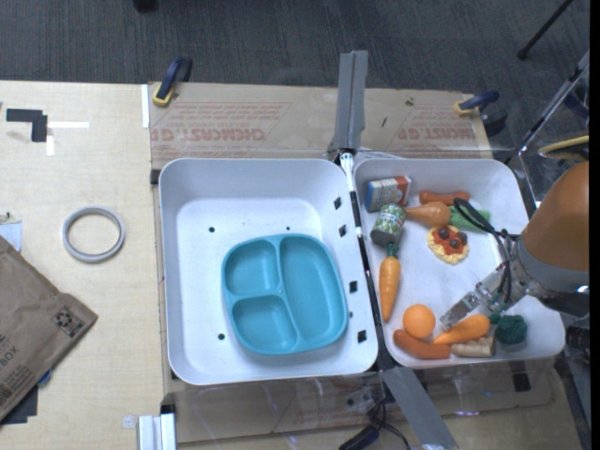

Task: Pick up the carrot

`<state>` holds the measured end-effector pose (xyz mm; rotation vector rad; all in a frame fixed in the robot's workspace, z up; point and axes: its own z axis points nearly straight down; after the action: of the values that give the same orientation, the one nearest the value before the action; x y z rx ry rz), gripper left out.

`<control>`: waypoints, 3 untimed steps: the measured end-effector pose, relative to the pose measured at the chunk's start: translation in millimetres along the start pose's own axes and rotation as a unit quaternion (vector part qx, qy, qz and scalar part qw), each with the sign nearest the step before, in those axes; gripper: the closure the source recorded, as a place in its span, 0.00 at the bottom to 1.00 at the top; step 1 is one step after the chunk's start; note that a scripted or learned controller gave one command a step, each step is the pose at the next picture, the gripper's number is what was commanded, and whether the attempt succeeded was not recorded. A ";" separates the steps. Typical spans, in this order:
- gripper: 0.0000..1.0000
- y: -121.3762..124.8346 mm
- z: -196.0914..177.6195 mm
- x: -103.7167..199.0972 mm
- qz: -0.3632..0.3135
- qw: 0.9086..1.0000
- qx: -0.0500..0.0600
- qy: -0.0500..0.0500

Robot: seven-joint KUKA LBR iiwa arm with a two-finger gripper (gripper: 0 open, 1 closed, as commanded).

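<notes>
A carrot (389, 287) with a dark green top lies lengthwise along the left wall of the right bin (511, 178), tip toward the front. A second orange, tapered piece (469, 328) lies near the front of the same bin. The gripper (466, 306) reaches in from the right, low over the bin's front right part, with its tip right above that second orange piece. It is well to the right of the green-topped carrot. The grey arm and its orange band (565, 223) cover the bin's right edge.
The right bin also holds an orange ball (419, 321), a red sausage (420, 347), a bread piece (475, 349), a green broccoli (512, 330), a small pizza (449, 242), a green can (387, 223) and a blue-and-white box (387, 192). A blue divided tray (284, 293) lies in the left bin (187, 251).
</notes>
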<state>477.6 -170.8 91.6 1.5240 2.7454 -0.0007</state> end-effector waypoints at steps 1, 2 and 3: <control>1.00 0.3 -8.8 -0.6 0.002 1.000 -0.001 0.000; 1.00 49.6 -99.6 78.1 0.071 0.997 0.000 0.000; 0.00 49.6 -99.6 78.1 0.071 0.997 0.000 0.000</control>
<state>478.3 -78.2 191.1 1.7162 2.6310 -0.0011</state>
